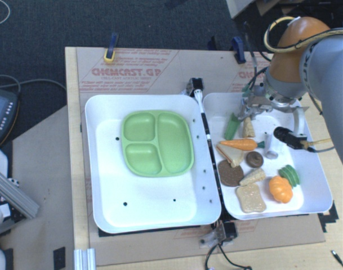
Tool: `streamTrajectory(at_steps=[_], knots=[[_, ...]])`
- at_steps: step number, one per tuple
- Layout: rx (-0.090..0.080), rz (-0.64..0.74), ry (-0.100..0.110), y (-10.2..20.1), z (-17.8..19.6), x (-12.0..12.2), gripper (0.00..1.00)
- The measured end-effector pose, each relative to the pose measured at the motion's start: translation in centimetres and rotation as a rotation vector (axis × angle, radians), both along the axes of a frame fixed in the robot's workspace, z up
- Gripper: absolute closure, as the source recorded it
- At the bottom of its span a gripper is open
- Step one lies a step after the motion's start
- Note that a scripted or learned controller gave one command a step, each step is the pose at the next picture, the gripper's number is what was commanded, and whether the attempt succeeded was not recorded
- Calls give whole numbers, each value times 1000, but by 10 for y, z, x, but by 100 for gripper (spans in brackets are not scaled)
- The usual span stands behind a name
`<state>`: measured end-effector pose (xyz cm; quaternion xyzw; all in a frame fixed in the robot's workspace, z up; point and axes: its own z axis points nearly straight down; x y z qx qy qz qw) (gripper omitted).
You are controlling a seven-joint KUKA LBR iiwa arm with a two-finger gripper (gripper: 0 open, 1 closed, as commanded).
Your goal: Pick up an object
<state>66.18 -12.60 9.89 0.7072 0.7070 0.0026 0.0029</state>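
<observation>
Gripper [251, 112], finger state unclear, above crowded carrot [239, 144], green pod [232, 128], cracker [248, 129]

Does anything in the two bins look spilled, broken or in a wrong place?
Nothing stands out. The green divided plate lies flat in the left bin. The toy food, such as the carrot, lies loose in the right bin.
</observation>
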Motion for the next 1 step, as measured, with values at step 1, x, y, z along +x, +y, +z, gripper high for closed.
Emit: streamTrajectory(at_steps=[1], knots=[[-2, 1, 0, -1, 60, 10, 100]])
